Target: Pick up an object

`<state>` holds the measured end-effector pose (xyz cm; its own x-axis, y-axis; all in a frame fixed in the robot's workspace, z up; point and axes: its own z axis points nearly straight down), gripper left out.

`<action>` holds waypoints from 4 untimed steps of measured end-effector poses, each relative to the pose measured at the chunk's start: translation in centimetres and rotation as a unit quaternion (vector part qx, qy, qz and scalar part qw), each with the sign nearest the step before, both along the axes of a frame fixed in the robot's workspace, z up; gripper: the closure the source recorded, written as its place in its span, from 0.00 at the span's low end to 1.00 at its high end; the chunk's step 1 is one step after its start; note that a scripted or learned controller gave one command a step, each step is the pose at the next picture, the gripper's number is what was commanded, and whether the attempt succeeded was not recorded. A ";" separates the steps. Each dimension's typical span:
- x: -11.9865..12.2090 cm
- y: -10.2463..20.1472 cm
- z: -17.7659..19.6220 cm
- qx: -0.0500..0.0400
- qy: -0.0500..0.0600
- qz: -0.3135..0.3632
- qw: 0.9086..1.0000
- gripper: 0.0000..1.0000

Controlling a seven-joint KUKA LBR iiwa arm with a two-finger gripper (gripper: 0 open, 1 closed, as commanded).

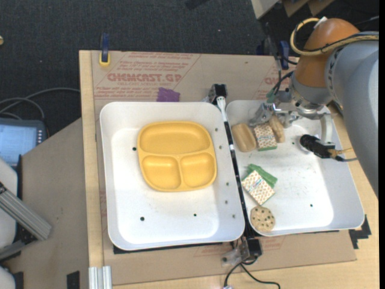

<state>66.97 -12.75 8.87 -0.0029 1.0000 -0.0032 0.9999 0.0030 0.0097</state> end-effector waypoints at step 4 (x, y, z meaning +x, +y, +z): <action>-0.7 2.0 10.3 0.000 -0.001 -0.002 1.000 1.00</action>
<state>66.31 -10.78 19.17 0.0012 1.0000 -0.0030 0.9999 -0.0011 0.0120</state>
